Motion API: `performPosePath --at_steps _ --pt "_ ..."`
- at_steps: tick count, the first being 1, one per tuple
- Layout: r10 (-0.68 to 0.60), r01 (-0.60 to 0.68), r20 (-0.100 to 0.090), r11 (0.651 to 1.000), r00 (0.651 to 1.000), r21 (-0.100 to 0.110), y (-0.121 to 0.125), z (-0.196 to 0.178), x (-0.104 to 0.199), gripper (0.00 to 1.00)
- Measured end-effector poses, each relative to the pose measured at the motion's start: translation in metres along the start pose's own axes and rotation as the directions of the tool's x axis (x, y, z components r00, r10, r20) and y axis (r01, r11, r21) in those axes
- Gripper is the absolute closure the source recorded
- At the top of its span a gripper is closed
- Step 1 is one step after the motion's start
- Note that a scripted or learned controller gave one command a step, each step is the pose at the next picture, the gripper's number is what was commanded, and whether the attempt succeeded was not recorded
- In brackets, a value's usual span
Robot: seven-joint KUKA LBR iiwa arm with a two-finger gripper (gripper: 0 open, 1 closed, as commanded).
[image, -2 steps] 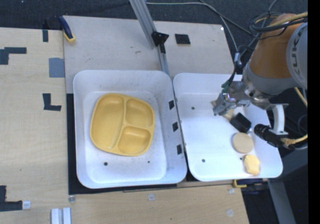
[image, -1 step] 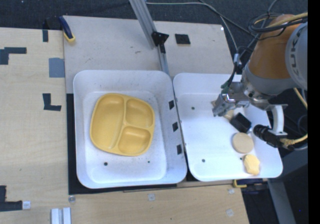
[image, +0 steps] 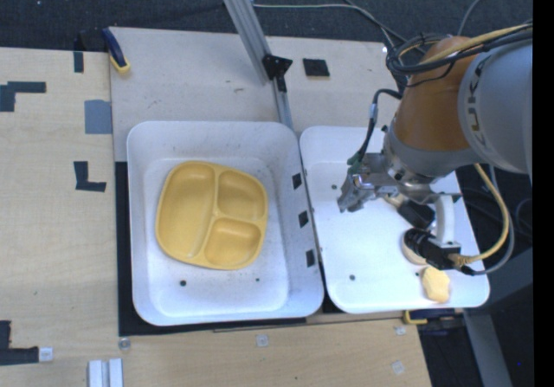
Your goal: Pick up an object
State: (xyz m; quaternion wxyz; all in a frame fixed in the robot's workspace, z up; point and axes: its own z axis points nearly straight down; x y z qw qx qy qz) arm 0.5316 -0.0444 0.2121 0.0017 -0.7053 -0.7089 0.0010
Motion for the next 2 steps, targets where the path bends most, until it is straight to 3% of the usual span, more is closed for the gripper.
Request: performPosePath --at_steps 1,2 --pt "-0.001 0.001 -0.001 1.0 1.0 0.0 -0.011 0.007 0.055 1.0" --pt "-0.003 0.003 -0.001 1.0 1.0 -0.002 -0.006 0.003 0.108 1.0"
